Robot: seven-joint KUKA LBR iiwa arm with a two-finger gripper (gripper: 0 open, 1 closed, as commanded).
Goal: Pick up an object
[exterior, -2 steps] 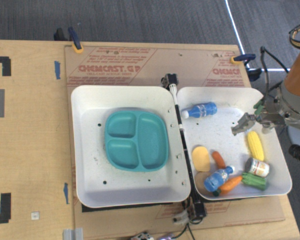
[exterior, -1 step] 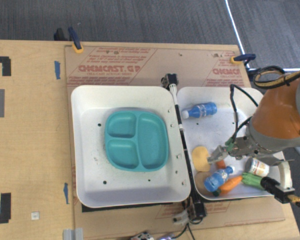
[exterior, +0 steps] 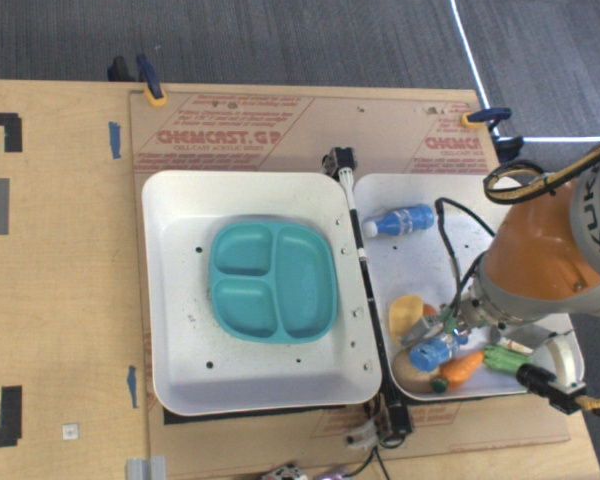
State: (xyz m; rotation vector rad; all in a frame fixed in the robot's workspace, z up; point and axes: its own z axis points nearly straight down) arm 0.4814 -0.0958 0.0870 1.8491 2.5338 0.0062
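Gripper [exterior: 450,330] is lowered into the near-left corner of the right bin [exterior: 420,193], over a tight cluster: yellow piece [exterior: 406,313], small blue bottle-like item [exterior: 433,353], toy carrot [exterior: 462,367]. Jaw opening cannot be told; nothing is seen held. Blue item lies just below-left of the tip, long axis roughly left-right. Bin walls crowd left and near sides. Water bottle [exterior: 400,220] lies apart, with open room.

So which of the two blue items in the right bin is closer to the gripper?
The small blue object directly at the gripper, among the toy food. The blue bottle lies apart, near the bin's far edge.
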